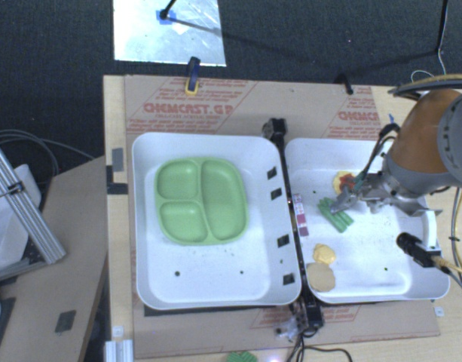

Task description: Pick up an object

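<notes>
A: Camera view is showing the arm (430,145) reaching in from the right, and its claw (342,200) is hanging low over the right bin (366,277). What is it aiming at?

B: I am thinking it is the green object (336,213), which is lying in the left part of that bin, just under the claw tip. A yellow and red piece (344,180) is sitting just beyond it, on the far side.

A: Is the claw pinching the green object?

B: I cannot tell. The tip is looking very small and is mixing with the object, so I am not seeing if it is spread or pressed together.

A: And the other things?

B: Two pale yellow pieces (322,266) are lying near the front left corner of the same bin, well apart from the claw. In the left bin (208,277) a green divided plate (201,201) is resting alone, probably only as a place for putting things.

A: So the task is not finished?

B: I am judging no; the green object is lying on the bin floor.
</notes>
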`<state>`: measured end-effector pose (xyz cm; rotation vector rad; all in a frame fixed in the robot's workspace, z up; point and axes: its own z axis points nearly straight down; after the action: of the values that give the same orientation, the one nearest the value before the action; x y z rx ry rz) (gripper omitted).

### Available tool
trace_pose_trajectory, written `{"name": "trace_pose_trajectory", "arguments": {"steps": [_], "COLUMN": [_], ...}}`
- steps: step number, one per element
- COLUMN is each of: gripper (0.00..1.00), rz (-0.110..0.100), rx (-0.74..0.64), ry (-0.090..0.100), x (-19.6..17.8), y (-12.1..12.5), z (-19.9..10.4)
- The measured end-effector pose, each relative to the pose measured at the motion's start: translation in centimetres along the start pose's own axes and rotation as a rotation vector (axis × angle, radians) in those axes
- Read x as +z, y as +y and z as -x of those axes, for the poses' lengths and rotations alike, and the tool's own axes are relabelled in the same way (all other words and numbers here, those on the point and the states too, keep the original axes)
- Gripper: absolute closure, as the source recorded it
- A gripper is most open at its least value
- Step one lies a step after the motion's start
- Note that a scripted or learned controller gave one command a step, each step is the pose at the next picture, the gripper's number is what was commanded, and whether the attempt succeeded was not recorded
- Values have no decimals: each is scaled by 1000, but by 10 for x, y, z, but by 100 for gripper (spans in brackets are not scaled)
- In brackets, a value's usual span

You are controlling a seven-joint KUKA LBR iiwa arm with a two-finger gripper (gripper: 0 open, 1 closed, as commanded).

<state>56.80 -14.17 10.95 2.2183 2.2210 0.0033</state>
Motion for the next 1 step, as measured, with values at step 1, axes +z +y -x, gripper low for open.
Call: {"name": "trace_pose_trajectory", "arguments": {"steps": [1], "gripper": [0], "rz": [6], "rx": [-4], "ry": [-2], "x": [23], "y": [44], "z": [7]}}
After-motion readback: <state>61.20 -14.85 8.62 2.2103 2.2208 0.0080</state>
